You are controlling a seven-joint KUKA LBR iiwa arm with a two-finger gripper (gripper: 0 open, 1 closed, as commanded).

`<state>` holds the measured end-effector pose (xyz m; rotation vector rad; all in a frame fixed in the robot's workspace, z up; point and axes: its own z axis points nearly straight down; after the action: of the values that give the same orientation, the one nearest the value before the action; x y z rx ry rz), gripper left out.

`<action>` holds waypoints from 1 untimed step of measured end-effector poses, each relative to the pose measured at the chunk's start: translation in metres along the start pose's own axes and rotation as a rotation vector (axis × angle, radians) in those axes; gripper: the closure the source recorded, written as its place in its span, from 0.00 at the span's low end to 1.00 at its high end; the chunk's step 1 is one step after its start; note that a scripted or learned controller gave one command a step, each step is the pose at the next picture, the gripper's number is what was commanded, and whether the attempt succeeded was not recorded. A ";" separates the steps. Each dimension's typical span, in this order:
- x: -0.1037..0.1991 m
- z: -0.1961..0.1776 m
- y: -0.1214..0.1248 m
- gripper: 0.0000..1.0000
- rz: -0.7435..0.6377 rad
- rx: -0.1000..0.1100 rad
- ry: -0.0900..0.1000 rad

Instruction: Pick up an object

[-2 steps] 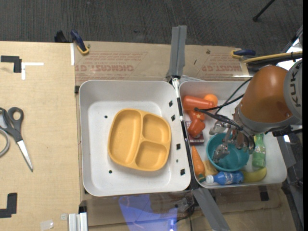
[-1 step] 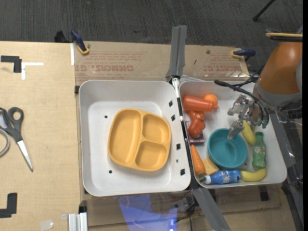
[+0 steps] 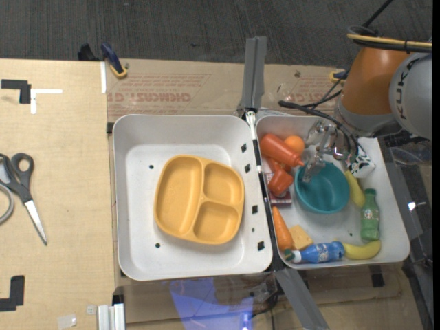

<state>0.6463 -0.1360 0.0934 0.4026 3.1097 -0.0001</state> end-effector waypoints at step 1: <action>0.003 0.000 0.037 0.00 -0.076 0.005 -0.002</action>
<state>0.6530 -0.0992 0.0938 0.2836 3.1218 -0.0093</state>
